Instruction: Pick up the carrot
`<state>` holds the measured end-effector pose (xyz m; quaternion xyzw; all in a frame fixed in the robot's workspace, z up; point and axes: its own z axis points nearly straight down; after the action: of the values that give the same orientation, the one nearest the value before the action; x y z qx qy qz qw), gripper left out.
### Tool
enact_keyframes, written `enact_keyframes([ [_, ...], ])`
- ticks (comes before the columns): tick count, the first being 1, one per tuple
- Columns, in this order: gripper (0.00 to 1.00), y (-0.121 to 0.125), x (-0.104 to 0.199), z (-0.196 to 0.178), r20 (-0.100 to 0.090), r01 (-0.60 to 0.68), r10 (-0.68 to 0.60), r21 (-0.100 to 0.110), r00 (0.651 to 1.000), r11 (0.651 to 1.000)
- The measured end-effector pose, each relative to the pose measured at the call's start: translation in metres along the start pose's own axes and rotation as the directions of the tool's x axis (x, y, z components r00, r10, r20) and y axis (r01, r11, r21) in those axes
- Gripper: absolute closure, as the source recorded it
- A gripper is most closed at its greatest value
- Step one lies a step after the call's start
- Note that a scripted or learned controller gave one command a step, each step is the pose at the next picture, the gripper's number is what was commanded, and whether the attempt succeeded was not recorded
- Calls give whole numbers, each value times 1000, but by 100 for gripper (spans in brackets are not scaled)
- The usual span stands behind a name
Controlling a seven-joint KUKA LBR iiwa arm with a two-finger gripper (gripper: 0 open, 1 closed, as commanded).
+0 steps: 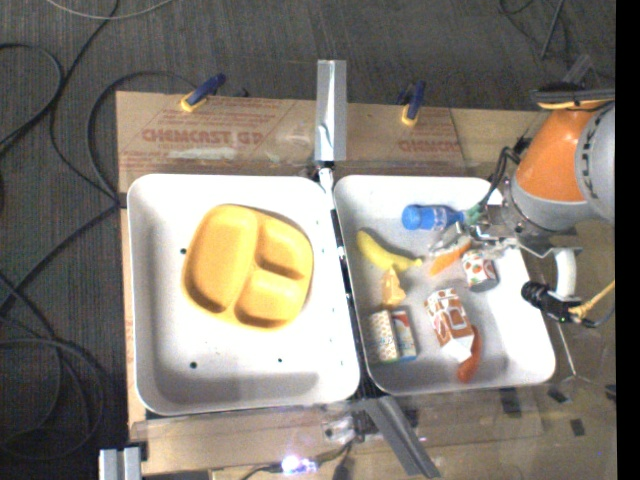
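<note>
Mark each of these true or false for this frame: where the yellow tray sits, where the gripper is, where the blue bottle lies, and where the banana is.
1. The yellow divided tray sits in the left bin. True.
2. The gripper is over the left bin. False: it is over the right bin, near its upper right part, close to an orange carrot-like piece.
3. The blue bottle lies at the near edge of the right bin. False: it lies near that bin's far edge.
4. The banana lies in the right bin, left of the gripper in the camera view. True.
5. Two blue-handled clamps grip the board's far edge. True.
</note>
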<state>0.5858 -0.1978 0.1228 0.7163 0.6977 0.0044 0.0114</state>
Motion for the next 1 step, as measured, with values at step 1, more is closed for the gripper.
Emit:
enact_keyframes([
  [1,0,59,-13,31,-14,2,-2,23,1000,1000],
])
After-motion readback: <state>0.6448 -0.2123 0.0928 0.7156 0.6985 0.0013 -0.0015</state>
